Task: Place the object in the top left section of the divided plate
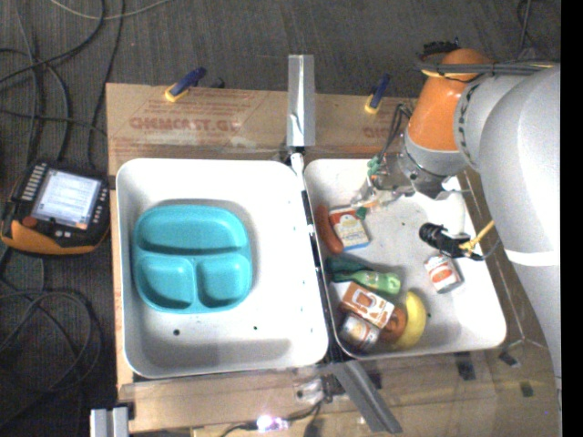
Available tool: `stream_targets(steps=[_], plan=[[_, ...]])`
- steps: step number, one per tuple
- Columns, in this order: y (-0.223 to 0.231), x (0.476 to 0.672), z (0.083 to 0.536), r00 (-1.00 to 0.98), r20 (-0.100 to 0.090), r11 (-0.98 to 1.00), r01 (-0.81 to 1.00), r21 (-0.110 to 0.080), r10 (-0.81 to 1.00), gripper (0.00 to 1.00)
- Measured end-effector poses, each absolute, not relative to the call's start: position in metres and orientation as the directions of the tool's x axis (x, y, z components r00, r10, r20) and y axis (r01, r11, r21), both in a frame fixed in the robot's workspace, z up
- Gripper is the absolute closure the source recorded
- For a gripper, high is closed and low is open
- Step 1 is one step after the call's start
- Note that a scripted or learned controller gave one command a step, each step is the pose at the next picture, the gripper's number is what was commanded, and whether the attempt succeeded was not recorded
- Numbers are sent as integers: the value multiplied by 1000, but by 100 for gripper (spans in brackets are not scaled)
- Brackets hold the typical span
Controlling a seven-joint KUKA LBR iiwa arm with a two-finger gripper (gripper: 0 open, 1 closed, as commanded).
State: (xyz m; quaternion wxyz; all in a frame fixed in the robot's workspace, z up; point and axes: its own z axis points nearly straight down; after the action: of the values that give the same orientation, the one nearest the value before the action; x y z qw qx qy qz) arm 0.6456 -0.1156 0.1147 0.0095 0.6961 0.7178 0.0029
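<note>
Dark carpet surrounds 2 bins; fingers [378, 188] hover above right bin [474, 321].

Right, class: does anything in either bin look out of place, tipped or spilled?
Nothing is spilled or broken. The toy food lies jumbled in the right bin: the green bottle on its side, the banana crowded against packets in the near corner. The teal divided plate sits flat in the left bin.
</note>
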Motion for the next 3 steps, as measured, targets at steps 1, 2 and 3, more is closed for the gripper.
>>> stream_targets(steps=[1,2,3], plan=[[-51,668,208,-110,-3,110,994,-1,994,100],[10,596,193,-343,1,343,939,-3,939,100],[74,530,184,-245,1,245,969,-5,969,100]])
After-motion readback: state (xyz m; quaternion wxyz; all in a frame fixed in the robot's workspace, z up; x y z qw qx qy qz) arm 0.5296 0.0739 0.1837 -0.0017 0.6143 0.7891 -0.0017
